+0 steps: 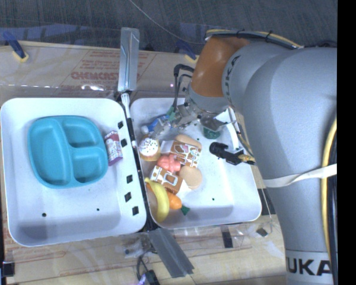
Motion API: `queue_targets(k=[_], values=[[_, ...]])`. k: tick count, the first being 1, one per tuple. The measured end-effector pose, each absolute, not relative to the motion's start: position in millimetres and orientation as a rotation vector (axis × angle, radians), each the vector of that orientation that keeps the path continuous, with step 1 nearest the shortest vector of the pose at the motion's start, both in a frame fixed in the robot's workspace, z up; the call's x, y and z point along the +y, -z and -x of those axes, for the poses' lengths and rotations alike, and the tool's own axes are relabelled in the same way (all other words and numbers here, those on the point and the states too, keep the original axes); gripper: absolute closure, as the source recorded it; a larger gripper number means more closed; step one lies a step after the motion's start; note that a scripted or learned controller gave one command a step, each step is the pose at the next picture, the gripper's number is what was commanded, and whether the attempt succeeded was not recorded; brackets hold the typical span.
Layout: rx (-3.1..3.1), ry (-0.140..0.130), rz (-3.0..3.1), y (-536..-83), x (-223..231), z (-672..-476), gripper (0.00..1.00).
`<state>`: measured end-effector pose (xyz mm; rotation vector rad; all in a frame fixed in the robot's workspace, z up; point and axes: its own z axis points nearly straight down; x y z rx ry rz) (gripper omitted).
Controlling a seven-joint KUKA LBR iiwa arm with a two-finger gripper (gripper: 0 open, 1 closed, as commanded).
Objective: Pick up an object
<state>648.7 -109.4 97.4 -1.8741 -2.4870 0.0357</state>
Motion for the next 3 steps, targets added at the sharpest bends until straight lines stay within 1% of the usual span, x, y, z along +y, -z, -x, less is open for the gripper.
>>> queue_targets(k=[1,2,3], values=[[-2.578,-0.002,1.794,-94.5,-117.0,-565.1,0.0],[-2.584,-0.001,1.787,-105.0,-116.6,-566.4,1.0],[-2.18,0.001,2.261,-192.7,-42.6,-603.7,1.0]])
